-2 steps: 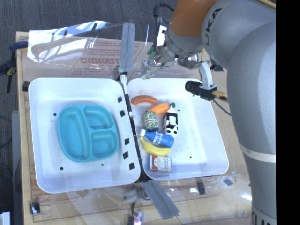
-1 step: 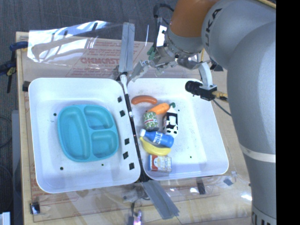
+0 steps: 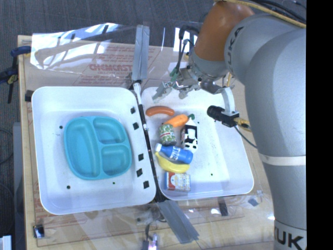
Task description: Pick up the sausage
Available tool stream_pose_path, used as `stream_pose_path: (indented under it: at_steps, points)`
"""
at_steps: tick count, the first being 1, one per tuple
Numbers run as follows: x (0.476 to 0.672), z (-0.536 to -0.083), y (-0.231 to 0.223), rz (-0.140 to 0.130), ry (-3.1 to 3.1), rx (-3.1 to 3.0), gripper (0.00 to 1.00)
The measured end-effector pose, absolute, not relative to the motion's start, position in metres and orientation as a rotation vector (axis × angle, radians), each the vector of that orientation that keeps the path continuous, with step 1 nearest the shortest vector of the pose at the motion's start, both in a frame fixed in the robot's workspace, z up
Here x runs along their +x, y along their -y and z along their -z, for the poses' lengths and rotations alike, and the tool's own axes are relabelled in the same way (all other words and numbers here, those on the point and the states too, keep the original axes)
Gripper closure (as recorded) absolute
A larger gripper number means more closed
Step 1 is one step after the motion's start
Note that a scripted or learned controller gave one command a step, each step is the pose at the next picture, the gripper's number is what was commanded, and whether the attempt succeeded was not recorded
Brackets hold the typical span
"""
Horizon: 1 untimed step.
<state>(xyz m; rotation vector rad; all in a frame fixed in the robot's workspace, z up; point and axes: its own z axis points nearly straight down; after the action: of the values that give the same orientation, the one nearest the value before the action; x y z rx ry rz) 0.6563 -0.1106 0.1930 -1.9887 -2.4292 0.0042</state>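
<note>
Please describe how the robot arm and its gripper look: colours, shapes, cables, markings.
The arm is thick, rounded and grey, with an orange band above the wrist. Black cables run over its top. Part of dark lettering shows near its base. The gripper is small, metallic, with thin fingers.

A pale wooden table (image 3: 250,212) stands on a dark grey carpeted floor (image 3: 78,7), which shows along the top and left of the view. A clear plastic sheet (image 3: 78,46) with faint red lettering lies across the table's far part and catches bright glare. Blue clamps (image 3: 15,51) grip the table's left edge.
</note>
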Motion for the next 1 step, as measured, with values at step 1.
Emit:
stream_pose_path:
  at_steps: [1]
  points:
    - [0.6563, -0.0913, 0.1293, -0.004, 2.531, -1.858, 0.0]
